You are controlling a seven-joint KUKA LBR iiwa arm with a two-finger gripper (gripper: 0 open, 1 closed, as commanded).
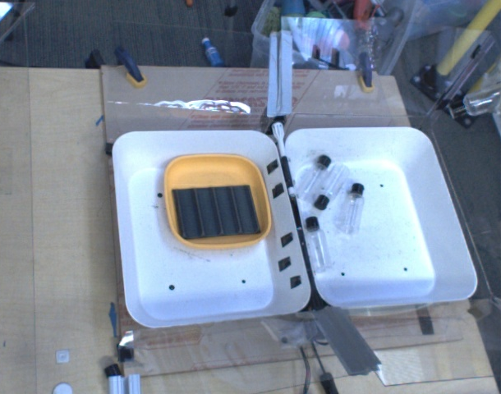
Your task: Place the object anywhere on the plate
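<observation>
Left bin (pixel 201 290), on desk (pixel 37 220): yellow plate (pixel 218 164) carrying a dark ribbed block (pixel 216 212), lying flat within the rim. Right bin (pixel 402 220): four clear black-capped vials (pixel 352 207), loose, near the divider, apart from the plate. End effector: open or closed cannot be told

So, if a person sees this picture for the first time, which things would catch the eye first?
Probably the yellow plate in the left bin, because it is the only strong colour on the bench; a dark ribbed block lies on it. Next, the small clear vials with black caps, scattered in the left half of the right bin, lying near the divider between the bins.
</observation>
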